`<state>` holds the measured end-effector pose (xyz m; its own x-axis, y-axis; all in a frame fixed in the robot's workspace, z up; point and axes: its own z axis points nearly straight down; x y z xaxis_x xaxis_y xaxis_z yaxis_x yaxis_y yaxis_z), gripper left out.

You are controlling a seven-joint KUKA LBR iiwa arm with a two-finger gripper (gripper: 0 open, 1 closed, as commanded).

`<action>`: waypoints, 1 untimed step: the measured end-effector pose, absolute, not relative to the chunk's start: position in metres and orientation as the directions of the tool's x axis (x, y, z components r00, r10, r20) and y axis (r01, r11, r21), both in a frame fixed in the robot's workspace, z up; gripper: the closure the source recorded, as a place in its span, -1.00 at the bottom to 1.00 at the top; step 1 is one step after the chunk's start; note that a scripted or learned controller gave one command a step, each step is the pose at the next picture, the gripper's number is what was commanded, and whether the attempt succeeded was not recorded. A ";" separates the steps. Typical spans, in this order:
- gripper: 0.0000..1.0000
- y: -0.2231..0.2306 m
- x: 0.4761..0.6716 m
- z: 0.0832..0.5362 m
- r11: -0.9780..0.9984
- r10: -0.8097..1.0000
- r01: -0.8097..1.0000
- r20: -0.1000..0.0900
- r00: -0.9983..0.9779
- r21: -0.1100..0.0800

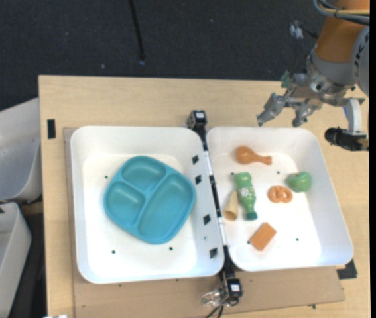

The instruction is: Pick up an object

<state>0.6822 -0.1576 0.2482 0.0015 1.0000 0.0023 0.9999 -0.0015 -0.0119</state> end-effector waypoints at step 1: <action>-1.00 -0.157 0.684 0.256 0.001 1.000 1.000 0.001 -0.001 0.000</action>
